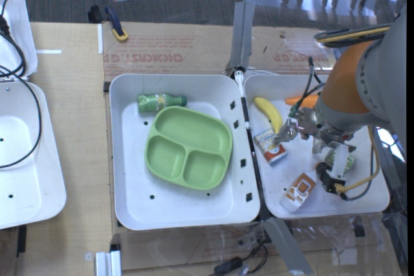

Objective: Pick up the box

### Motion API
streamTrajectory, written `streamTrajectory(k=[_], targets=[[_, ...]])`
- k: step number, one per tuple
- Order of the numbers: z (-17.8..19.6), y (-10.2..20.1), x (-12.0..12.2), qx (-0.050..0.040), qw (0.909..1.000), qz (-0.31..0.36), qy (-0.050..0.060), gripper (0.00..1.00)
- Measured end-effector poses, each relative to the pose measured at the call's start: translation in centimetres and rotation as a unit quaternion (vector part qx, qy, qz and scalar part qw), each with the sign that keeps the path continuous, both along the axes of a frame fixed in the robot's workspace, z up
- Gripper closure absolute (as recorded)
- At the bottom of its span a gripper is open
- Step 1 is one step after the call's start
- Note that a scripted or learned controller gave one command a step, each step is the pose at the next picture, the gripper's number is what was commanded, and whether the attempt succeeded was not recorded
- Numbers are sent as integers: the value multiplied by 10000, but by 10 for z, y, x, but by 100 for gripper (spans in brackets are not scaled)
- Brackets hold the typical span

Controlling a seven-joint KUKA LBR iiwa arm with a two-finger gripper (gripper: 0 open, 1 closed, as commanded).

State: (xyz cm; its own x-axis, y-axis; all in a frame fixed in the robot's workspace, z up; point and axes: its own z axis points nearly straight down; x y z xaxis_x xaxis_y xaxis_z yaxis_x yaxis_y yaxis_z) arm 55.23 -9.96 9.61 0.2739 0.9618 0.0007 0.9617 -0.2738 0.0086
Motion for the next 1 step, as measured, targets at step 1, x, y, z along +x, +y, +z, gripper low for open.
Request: streamTrajectory(k=[1], targets=[[-1, 5, 10, 4, 9984, -563, 20, 0]])
